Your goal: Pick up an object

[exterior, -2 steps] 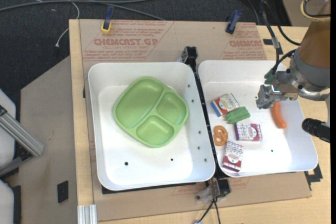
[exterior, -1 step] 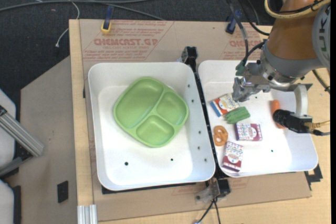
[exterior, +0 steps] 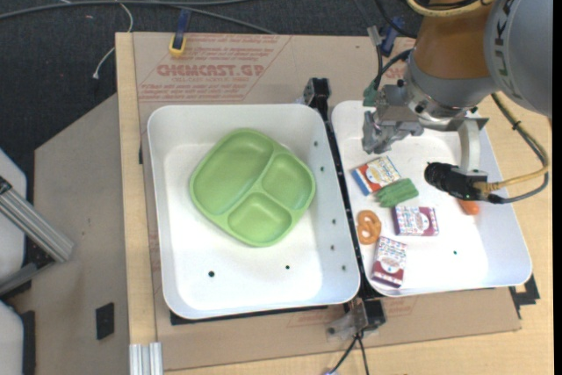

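My gripper (exterior: 379, 141) hangs over the back left part of the right bin (exterior: 500, 263), just above a small blue, white and red packet (exterior: 375, 175). Beside that packet lies a green block (exterior: 395, 192). Further forward are an orange pretzel (exterior: 368, 227), a purple and white box (exterior: 415, 220) and a red and white packet (exterior: 389, 263). A small orange piece (exterior: 470, 207) lies to the right, partly under a black part of the arm (exterior: 454, 180). I see nothing held between the fingers.
The left bin (exterior: 176, 277) holds a green divided plate (exterior: 252, 185) near its middle. A black clamp (exterior: 317, 92) sits at the back between the bins. Cardboard lies under both bins, and cables run behind the arm.
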### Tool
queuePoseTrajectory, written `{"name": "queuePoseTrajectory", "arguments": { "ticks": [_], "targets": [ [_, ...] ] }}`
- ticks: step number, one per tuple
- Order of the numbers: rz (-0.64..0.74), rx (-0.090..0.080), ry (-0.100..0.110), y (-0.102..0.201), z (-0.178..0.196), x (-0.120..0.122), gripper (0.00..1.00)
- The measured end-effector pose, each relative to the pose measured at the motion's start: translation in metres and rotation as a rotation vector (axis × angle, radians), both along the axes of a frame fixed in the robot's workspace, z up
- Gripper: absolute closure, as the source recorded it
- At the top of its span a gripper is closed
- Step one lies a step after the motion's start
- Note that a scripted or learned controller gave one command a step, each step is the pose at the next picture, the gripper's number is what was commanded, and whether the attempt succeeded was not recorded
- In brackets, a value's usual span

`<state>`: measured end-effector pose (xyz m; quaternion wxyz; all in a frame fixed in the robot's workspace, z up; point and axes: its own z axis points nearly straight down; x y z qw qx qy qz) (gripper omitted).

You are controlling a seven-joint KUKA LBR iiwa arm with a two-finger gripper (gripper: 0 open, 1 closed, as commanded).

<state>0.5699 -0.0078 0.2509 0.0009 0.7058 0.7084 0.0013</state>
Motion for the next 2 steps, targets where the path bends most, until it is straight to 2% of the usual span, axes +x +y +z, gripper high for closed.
{"name": "queuePoseTrajectory", "arguments": {
  "ticks": [1,2],
  "targets": [
    [0.001,0.0,0.002,0.047,-0.017,0.017,1.0],
    [0.0,0.0,-0.001,0.089,-0.012,0.046,1.0]
  ]
}}
